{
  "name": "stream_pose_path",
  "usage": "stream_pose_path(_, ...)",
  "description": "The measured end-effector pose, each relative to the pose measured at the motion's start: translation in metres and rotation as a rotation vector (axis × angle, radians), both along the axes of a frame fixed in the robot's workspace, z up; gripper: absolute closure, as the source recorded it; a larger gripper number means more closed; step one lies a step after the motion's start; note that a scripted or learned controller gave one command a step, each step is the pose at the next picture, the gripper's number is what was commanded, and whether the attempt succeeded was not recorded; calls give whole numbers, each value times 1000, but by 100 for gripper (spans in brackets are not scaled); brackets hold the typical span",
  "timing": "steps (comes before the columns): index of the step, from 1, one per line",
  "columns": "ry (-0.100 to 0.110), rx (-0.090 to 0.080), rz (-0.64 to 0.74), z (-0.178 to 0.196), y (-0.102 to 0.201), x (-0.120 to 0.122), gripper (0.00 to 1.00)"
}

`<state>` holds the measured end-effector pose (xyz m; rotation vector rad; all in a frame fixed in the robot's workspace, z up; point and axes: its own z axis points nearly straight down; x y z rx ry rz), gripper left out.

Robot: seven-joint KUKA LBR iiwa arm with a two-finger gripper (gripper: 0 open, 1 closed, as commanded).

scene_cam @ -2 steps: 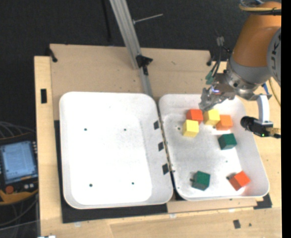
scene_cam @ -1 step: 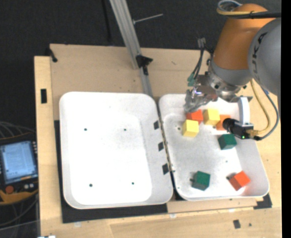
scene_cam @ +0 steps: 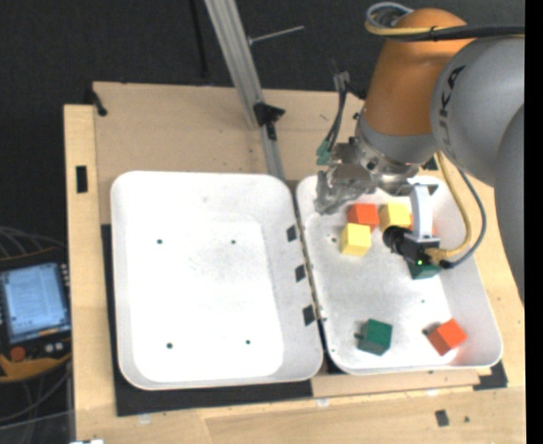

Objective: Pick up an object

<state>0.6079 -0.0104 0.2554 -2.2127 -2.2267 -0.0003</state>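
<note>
Blocks lie in the right bin: a yellow block and an orange block near its far left corner, another yellow block just beside the orange one, a green block and a second orange block at the near side. The gripper hangs at the far left corner of this bin, just left of the orange block; I cannot tell from here how it is set, and no block shows in it. To do this step well, I judge it should move right, centre over one block, and come down straight. The three far blocks are crowded, so a neighbour may be pushed. The left bin is not needed.
</note>
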Motion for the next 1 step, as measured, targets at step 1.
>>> stream_pose_path(1,-3,0,1,-2,62,8,100)
